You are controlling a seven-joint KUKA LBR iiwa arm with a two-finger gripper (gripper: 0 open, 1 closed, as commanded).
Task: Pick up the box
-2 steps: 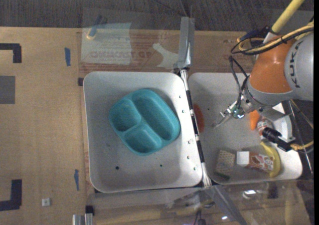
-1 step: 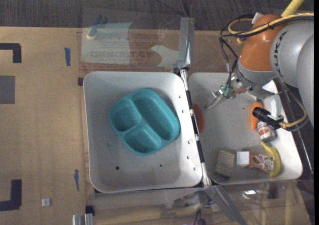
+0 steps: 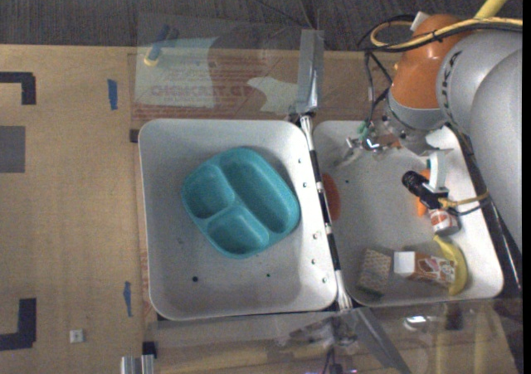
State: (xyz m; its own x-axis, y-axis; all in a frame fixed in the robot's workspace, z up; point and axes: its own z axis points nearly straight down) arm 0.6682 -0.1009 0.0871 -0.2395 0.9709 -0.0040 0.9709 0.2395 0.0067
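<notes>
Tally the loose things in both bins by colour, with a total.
Teal: 1, divided plastic plate
Yellow: 1, banana
Brown: 2, printed cardboard box and rough block
White: 1, small cube
Orange-red: 1, flat piece at the divider
Orange-and-white: 1, small unclear item
Total: 7

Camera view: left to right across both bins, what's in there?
teal divided plate → small orange item → brown pad → white cube → box → banana
</notes>
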